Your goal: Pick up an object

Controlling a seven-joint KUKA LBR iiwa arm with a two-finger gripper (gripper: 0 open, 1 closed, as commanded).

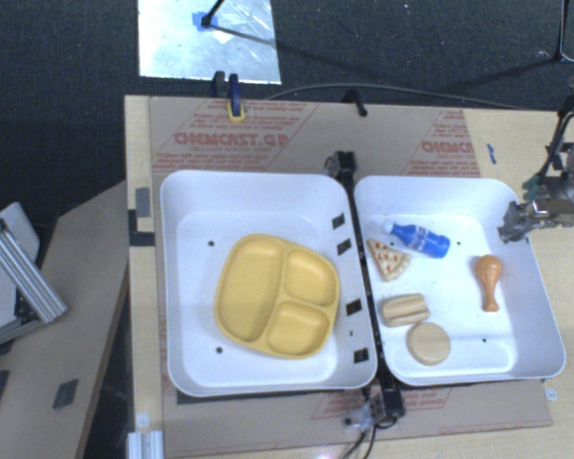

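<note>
jaws hover at the right bin's far right rim, their state unclear. drumstick, blue bottle, pizza slice, hotdog and round bun lie inside that bin.

On a tan bench, a brown cardboard sheet printed in red lettering. Resting on that sheet, two shallow white bins side by side, the left bin touching the right bin along one seam. Fixed along the seam, small black clips. At the sheet's far edge, a blue-and-yellow clamp; near it, a thin black cable curving across. Beyond the bench, dark carpet bearing a shiny silver sheet. At far left, a slanted aluminium rail.
</note>
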